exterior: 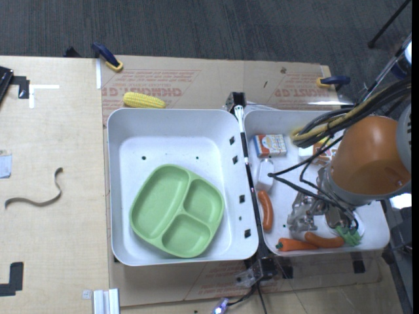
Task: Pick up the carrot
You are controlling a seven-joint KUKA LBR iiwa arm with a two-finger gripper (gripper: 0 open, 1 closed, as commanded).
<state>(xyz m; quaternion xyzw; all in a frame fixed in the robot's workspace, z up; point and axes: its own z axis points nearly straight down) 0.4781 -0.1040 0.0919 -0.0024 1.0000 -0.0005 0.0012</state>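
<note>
Cardboard (157, 84) under both bins reads "CHEROKEE."

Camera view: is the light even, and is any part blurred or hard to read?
Camera view: soft, even light; the green plate is sharp, with little glare; the claw sits in cable clutter and arm shadow, hard to read; the carrot is clear at the right bin's near wall.

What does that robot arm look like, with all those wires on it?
The arm has a bulky, rounded orange section over a grey collar. Black and yellow cables loop across it. Its gripper is a small silvery metal assembly with thin black wires.
</note>
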